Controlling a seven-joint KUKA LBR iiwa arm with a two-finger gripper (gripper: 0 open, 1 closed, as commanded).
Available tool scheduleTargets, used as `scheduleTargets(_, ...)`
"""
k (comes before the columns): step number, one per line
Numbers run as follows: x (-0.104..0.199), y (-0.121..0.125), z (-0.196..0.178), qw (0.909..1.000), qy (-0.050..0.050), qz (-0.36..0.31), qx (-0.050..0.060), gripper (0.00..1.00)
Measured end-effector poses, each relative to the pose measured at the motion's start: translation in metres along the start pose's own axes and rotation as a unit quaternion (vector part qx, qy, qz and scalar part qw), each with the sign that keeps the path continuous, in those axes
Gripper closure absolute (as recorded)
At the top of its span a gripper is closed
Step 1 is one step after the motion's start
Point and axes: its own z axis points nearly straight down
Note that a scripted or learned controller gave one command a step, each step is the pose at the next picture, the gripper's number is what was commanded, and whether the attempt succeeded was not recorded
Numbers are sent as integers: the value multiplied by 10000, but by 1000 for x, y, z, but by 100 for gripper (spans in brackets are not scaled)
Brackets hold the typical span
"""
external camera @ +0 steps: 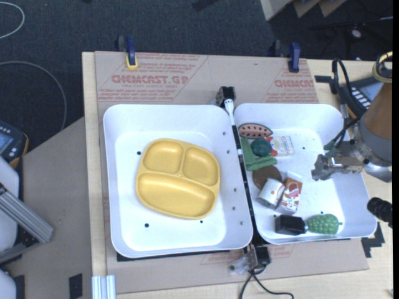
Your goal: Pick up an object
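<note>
The tool [324, 167], grip state unclear, hovers low over the right bin [330, 120], reaching leftward.

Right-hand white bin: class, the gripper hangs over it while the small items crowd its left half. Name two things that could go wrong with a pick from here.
1. The small items are packed close: the white cylindrical can touches the red-and-white carton, so a grasp may catch two or push one aside.
2. The black rectangular block and green bumpy toy lie against the right-hand white bin's front wall, which might block the two-finger gripper coming down.
</note>
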Motion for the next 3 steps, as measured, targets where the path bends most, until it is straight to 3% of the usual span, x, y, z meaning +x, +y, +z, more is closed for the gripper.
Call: scheduleTargets(3,0,3,-30,10000,-16,-7,-45,100)
